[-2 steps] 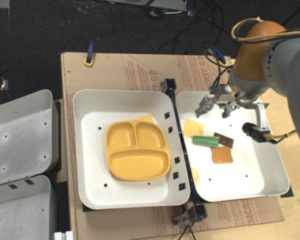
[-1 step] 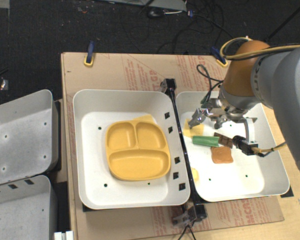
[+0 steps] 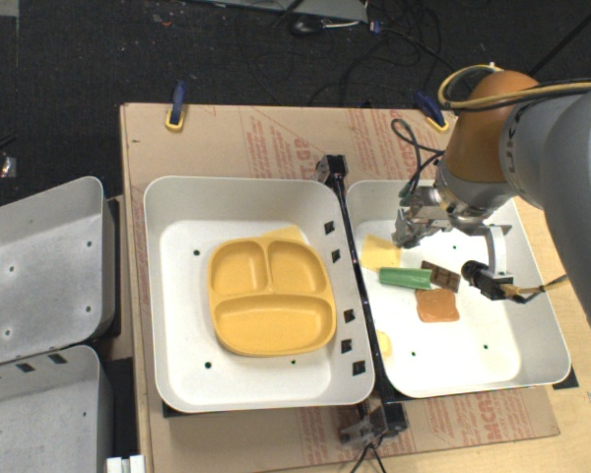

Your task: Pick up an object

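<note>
My gripper (image 3: 411,231) hangs over the back left part of the right bin (image 3: 502,363), under the orange-banded wrist. Just in front of it and to its left lies a pale yellow piece (image 3: 377,254). A green stick-shaped object (image 3: 405,278) lies beside that, with a small dark brown block (image 3: 441,276) at its right end. An orange-brown square piece (image 3: 437,307) rests in front of them. A tiny yellow bit (image 3: 384,343) sits by the bin's left wall. Nothing shows in the gripper's hold.
The left bin (image 3: 177,363) holds a yellow divided plate (image 3: 272,297). A black divider with clips (image 3: 350,284) runs between the bins. A black cable fitting (image 3: 483,279) hangs off the arm over the right bin. Grey trays (image 3: 39,264) lie at the far left.
</note>
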You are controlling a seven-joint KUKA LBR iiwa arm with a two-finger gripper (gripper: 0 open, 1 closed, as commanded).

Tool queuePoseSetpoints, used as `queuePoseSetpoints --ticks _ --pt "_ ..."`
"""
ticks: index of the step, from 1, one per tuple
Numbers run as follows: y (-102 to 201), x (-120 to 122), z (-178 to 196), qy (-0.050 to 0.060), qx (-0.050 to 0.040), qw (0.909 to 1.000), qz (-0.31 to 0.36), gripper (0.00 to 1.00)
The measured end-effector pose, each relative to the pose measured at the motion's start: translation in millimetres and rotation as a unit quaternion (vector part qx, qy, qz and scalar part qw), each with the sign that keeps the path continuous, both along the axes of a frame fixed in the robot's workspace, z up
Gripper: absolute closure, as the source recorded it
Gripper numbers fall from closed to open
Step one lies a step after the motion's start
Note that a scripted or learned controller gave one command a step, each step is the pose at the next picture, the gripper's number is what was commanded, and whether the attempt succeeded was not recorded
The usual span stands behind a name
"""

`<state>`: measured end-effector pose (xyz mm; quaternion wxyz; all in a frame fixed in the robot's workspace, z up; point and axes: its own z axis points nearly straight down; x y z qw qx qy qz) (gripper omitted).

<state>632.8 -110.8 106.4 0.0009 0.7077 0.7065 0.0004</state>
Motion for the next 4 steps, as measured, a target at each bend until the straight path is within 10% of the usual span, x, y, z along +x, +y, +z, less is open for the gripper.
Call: queuePoseSetpoints --ticks 2,4 --pt "-6 7 119 -0.003 -0.0004 1.0 0.002 1.0" --pt "53 1 111 0.001 0.0011 1.0 0.005 1.0"
